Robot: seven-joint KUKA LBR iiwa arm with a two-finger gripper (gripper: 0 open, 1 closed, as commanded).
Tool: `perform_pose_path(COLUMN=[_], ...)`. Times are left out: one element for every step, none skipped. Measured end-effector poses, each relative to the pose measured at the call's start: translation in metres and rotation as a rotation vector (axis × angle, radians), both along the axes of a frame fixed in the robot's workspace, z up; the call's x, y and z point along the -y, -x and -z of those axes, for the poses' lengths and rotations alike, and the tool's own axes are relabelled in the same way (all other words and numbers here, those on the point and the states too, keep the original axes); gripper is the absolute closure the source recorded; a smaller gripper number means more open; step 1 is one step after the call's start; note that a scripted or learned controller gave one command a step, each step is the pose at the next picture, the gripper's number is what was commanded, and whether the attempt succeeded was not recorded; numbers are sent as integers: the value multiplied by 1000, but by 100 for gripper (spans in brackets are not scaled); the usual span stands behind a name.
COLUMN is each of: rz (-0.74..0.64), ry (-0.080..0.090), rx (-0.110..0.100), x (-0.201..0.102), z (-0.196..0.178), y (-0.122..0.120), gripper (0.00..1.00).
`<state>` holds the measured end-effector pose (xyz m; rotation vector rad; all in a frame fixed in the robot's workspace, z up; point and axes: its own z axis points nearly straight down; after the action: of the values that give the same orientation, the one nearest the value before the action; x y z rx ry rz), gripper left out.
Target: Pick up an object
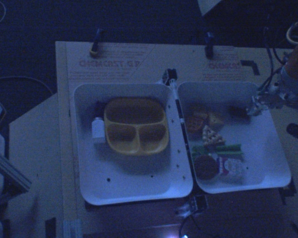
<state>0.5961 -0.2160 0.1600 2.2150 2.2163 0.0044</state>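
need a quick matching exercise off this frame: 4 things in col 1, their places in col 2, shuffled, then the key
Column 1
1. yellow divided plate
2. small white bottle
3. gripper
4. dark brown block

Column 2
A. over the right bin's far right side
B. middle of the left bin
C. in the right bin, toward its far side, just left of the gripper
D. in the left bin, against the plate's left edge

Pairs: 1-B, 2-D, 3-A, 4-C
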Motion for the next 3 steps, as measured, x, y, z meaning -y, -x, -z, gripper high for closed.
perform_pose_path(rz=[0,-1,-4], ry=[0,-1,-6], rx=[0,-3,-10], x=[6,7,-36], z=[-46,-66,-71], y=[-1,-2,7], gripper=[100,100,100])
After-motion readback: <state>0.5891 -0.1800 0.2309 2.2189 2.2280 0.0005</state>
